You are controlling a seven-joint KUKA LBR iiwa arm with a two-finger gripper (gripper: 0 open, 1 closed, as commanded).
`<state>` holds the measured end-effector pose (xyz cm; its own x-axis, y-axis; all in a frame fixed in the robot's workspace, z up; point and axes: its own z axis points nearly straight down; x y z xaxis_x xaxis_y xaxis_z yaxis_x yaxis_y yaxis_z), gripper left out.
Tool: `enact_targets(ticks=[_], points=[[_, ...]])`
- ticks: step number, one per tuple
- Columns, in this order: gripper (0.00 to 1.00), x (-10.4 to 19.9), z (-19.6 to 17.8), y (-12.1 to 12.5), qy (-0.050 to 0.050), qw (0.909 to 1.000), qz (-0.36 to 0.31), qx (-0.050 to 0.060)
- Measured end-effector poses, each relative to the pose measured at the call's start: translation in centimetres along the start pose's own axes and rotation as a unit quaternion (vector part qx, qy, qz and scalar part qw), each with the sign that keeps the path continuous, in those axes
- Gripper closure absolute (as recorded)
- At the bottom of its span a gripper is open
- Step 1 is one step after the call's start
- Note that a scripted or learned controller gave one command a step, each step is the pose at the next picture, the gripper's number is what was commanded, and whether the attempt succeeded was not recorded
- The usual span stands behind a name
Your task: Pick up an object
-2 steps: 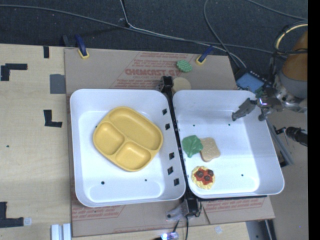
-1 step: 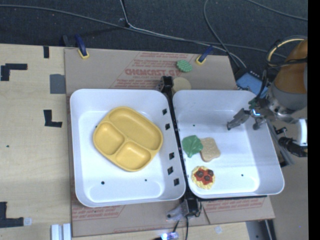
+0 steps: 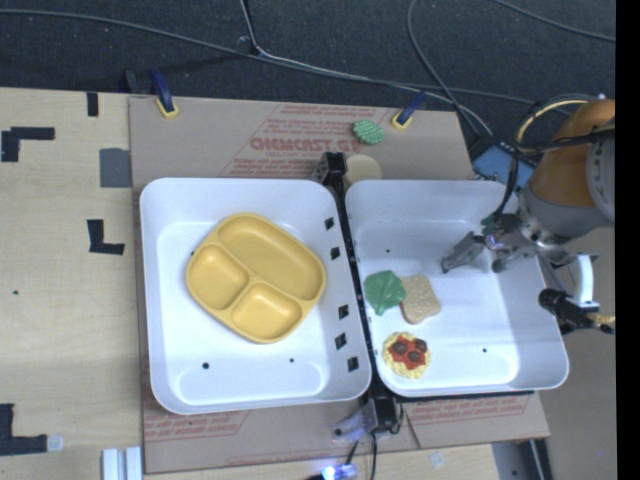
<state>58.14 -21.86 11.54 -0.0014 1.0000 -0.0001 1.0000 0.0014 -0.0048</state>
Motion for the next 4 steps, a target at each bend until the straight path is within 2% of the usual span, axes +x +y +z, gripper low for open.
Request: enact_targets(ticks=[1,2,3,4], points=[[0.00,0.0,3.1,0.1,-0.001,1.0000,0.000,-0.002],[1.00,0.0,1.8,0.2,-0.003,1.0000,0.000,-0.005],[1.00,0.1,-2.8,-0.5,0.000,1.0000,0.001,-0.004],[1.00,0.7,-8.9,0.0,-0.001,1.0000,-0.001,-0.005]])
